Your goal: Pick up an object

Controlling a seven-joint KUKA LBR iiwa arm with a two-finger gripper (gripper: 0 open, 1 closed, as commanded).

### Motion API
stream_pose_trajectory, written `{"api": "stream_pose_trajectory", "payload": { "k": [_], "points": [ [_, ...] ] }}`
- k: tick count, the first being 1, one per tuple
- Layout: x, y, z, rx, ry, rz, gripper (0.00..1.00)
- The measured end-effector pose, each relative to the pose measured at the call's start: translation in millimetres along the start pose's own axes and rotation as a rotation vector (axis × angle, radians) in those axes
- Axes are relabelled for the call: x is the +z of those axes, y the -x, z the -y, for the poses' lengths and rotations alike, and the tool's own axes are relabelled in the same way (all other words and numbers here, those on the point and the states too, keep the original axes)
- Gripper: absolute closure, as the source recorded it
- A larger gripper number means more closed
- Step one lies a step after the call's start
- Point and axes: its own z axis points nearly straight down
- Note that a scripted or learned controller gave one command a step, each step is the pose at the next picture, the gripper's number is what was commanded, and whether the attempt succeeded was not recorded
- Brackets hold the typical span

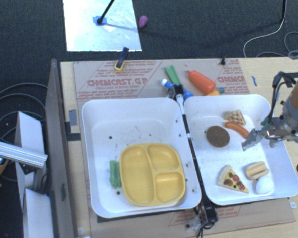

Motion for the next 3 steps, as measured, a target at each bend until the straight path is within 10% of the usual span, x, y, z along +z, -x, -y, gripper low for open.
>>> {"api": "stream_pose_trajectory", "payload": {
  "k": [2, 3],
  "points": [
    [152.7, -50.4, 5.7, 0.003, 0.001, -0.001, 0.0],
    [149.9, -15.7, -85.0, -0.002, 0.009, 0.004, 0.0]
  ]
}}
